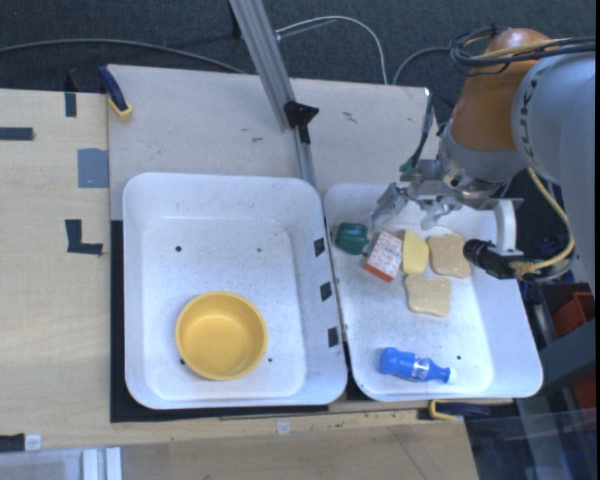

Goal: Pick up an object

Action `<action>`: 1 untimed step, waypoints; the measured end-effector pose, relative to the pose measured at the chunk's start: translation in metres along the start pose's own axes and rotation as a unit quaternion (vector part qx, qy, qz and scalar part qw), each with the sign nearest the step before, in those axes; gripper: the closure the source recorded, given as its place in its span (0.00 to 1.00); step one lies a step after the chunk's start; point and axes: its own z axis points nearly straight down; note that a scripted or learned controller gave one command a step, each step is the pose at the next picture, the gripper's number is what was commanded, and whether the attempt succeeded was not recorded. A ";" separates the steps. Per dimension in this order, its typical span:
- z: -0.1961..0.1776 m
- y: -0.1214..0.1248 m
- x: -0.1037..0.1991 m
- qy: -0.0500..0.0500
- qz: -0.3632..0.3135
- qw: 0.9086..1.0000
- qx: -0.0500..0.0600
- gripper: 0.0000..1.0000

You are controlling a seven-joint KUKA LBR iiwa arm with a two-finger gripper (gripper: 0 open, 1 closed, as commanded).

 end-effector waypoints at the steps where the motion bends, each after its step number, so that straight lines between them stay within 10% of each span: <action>1: 0.000 0.000 0.000 0.000 0.000 1.000 0.000 0.00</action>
